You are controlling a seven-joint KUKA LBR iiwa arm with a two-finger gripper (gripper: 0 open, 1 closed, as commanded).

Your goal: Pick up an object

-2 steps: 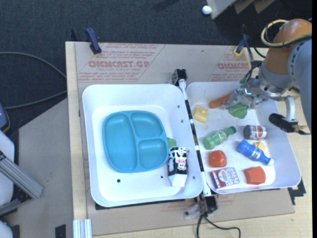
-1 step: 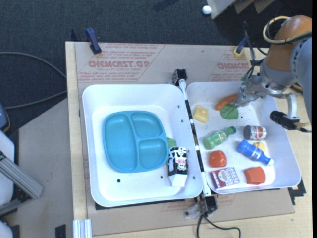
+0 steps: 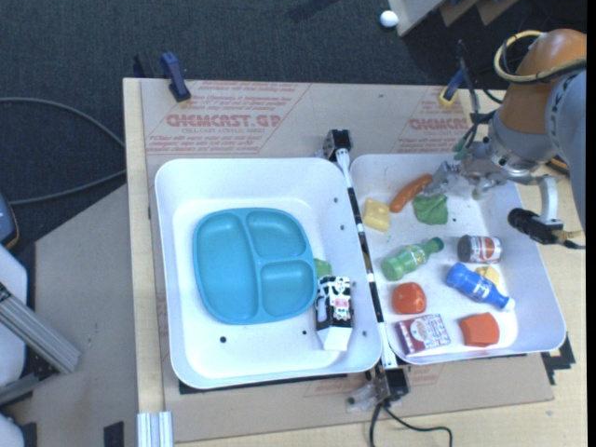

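Observation:
My gripper hangs over the back of the right bin, below the grey wrist and orange band. It sits just above and to the right of a green leafy toy and next to an orange carrot. Further forward in the same bin lie a yellow piece, a green bottle, a small can, a blue bottle, a red tomato, a red box and an orange-red block. I see nothing held.
The left bin holds a blue divided plate, a cow-patterned carton and a small green item against its right wall. A black divider strip runs between the bins. A blue clamp sits at the bench's back left.

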